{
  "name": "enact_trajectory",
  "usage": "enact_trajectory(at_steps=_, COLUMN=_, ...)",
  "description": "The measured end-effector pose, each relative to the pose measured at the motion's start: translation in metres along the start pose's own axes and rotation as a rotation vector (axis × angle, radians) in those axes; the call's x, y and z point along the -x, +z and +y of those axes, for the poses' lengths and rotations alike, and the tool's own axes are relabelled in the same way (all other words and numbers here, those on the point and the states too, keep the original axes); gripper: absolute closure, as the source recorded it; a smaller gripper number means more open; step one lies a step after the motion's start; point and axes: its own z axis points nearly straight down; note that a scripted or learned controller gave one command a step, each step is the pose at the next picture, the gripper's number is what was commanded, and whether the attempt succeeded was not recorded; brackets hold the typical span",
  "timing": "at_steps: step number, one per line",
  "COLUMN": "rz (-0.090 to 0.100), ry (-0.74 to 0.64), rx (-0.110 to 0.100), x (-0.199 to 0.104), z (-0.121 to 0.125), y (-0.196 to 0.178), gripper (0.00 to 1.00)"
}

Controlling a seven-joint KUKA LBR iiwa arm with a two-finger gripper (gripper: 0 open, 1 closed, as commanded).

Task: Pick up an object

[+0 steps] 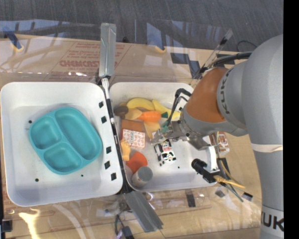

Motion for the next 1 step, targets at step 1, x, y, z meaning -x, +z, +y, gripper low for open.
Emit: enact_trajectory(at_steps=1, rz=0.001, ry=0.18, rx=-0.007, x=-0.0868, z=-0.0528, y=-0.0966, gripper=1.0)
